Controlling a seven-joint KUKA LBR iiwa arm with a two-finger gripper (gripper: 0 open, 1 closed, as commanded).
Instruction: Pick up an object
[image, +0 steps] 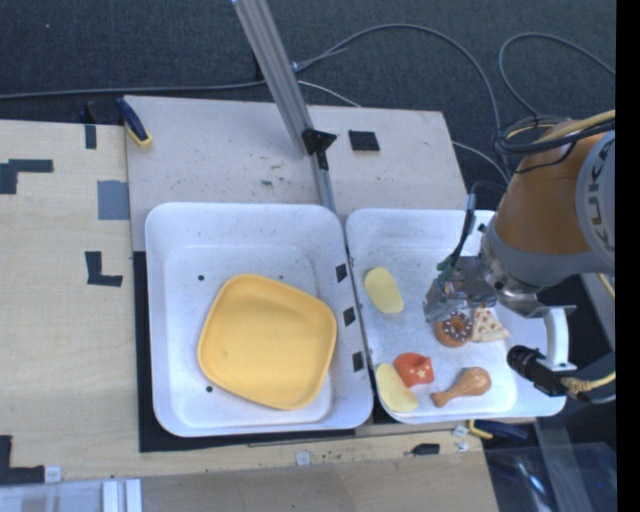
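Gripper (452, 303) half hiding doughnut (456, 329)

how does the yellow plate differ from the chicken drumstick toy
The yellow plate lies in the left bin; the drumstick lies in the right bin. The plate is far larger, flat and squarish; the drumstick is small, elongated and orange-brown. Both lie apart from the gripper.
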